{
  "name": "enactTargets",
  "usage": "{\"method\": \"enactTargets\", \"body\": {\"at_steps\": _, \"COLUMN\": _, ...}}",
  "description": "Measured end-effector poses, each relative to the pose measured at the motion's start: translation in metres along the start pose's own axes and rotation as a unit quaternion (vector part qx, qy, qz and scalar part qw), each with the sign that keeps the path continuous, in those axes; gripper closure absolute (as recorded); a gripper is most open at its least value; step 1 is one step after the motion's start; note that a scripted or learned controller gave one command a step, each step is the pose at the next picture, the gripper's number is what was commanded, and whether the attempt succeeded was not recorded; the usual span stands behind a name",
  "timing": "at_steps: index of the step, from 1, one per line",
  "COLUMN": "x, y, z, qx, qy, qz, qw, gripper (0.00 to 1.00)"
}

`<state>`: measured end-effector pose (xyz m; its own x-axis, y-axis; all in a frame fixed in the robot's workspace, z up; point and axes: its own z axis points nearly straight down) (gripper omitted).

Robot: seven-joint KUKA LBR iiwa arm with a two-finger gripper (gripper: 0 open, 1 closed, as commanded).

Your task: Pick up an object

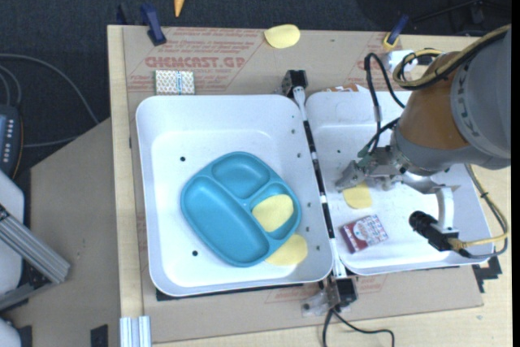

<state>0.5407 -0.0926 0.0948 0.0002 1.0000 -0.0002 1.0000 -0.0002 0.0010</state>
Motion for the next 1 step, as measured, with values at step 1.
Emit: {"method": "enactTargets", "body": {"at_steps": 1, "x": -0.0003, "y": -0.0151, "z": 0.0107, "qx": 0.002, "qy": 0.001, "qz": 0.0, "qw": 1.0, "gripper": 0.0}}
